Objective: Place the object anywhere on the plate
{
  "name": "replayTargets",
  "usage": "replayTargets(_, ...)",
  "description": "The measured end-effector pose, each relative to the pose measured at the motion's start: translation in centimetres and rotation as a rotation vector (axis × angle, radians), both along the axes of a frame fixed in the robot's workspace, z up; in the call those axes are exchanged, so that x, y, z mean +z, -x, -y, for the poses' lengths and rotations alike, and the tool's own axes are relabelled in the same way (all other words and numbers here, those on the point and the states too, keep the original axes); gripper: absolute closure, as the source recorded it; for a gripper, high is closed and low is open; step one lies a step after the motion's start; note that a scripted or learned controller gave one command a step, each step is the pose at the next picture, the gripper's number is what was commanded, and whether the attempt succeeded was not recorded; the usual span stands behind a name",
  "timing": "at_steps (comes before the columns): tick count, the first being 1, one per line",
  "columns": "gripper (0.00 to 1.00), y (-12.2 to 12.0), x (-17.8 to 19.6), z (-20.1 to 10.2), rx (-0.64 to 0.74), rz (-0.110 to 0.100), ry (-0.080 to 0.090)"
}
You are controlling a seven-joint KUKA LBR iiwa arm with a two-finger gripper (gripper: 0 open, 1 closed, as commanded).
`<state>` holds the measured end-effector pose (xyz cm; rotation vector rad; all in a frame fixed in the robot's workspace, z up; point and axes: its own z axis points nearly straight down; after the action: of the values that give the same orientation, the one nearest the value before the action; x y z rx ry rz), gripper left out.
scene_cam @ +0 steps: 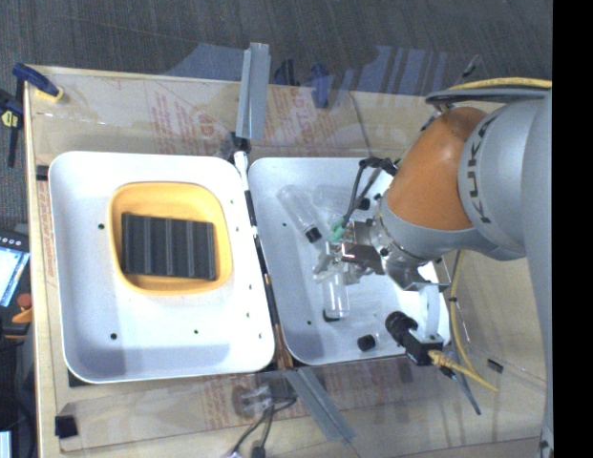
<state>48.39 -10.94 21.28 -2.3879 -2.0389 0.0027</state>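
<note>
Claw (336,256) hangs over clear tubes (334,299) in the right bin (277,256), well right of the yellow plate (167,198); its spread cannot be told.

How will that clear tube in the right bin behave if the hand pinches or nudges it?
The clear tube looks cylindrical and lies on its side on the right bin floor, so a nudge likely rolls it. Its glossy transparent wall suggests smooth plastic, probably slippery between fingers. It appears hollow, so likely light.
</note>
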Motion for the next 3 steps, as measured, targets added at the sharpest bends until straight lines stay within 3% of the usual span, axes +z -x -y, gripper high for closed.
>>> replayTargets(1,1.00,-5.4,-1.0,-5.1,-0.056,-0.004,-0.001)
replayTargets(3,1.00,-12.1,-0.8,-10.4,0.327,0.000,-0.001)
